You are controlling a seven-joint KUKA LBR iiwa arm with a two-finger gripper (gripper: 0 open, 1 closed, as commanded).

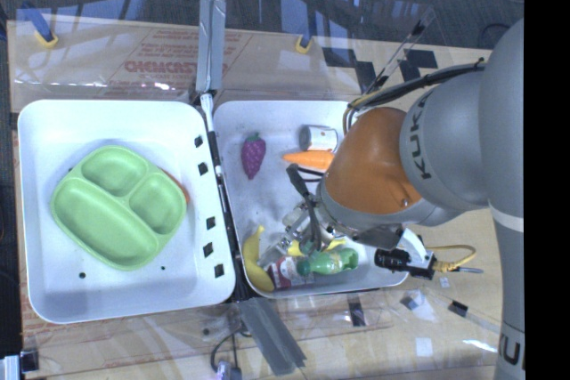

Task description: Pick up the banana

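1. While the grey KUKA arm with its orange band (370, 165) reaches in from the right, it hangs over the right half of the right shallow white bin (267, 116).
2. Left shallow white bin (36, 191) holds a light green three-compartment plastic plate (118, 205), lying flat near its middle.
3. Yellow banana (253, 261) lies in the right bin's front-left corner, curved along the left wall, beside a green bottle-like item (328, 262).
4. Purple grape-bunch toy (254, 155) sits in the rear-left part of the right bin, well apart from the banana.
5. Orange carrot-shaped toy (309, 160) pokes out from under the arm.
6. Two-finger gripper (303, 231) sits just right of the banana; can't tell if its fingers are apart or together.
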